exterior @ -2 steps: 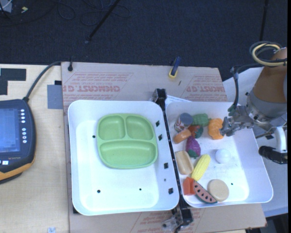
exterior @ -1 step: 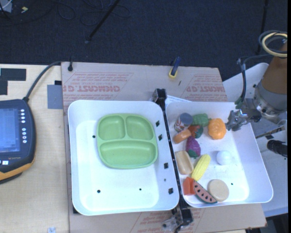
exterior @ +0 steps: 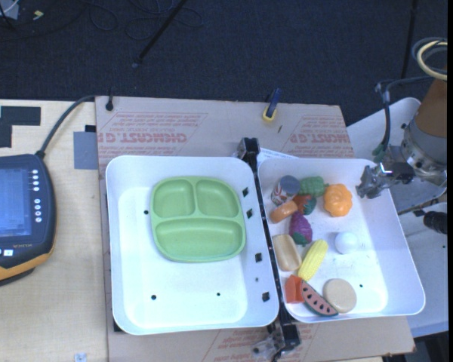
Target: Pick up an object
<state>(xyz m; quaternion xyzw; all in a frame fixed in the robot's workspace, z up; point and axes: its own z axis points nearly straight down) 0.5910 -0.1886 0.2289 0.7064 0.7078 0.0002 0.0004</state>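
Note:
Toy foods lie in the right bin (exterior: 396,277): an orange pumpkin-like piece (exterior: 337,200), green broccoli (exterior: 312,186), a grey can (exterior: 286,188), a carrot (exterior: 285,210), a purple eggplant (exterior: 300,230), a white ball (exterior: 346,241), yellow corn (exterior: 313,259), a tan bread roll (exterior: 287,252), a watermelon slice (exterior: 317,299), a red piece (exterior: 293,287) and a beige round piece (exterior: 340,295). My gripper (exterior: 371,181) hangs at the bin's upper right edge, right of the orange piece, with nothing seen between its fingers.
The left bin (exterior: 136,292) bears a green divided plate (exterior: 198,219). A teach pendant (exterior: 15,213) lies at the far left of the bench. A yellow and blue clip (exterior: 270,110) sits on the cardboard behind the bins.

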